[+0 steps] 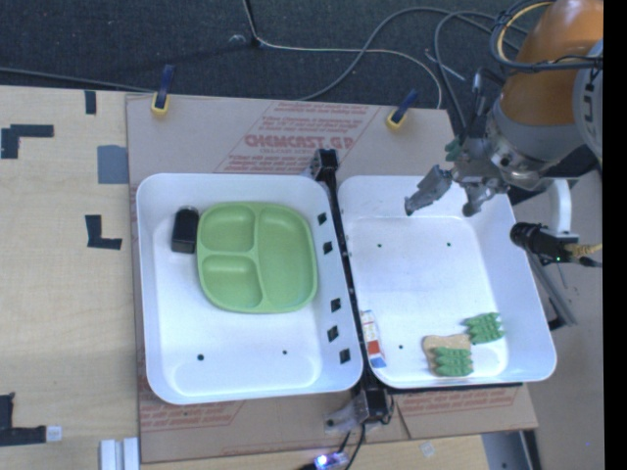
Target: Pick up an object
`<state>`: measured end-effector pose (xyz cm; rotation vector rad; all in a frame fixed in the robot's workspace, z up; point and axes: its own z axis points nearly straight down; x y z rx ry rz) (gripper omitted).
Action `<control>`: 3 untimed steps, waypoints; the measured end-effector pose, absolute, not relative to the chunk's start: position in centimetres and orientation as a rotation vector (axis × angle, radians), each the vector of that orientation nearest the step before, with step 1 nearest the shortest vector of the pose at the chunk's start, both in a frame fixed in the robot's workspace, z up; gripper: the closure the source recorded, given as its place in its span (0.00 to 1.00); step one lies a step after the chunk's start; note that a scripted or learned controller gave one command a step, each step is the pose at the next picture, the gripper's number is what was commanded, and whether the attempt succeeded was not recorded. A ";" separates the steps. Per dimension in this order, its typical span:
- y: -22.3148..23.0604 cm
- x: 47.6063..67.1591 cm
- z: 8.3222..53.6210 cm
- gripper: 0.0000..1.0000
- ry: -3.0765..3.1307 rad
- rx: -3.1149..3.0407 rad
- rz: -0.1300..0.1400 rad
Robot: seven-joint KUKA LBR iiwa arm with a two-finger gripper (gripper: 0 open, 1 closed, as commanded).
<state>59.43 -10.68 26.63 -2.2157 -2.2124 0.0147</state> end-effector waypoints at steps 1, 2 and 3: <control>-10.7 59.6 27.4 0.00 -2.222 -2.219 0.002; -9.9 59.5 21.3 0.00 -2.221 -2.218 0.006; -10.4 59.1 16.7 0.00 -2.219 -2.218 0.008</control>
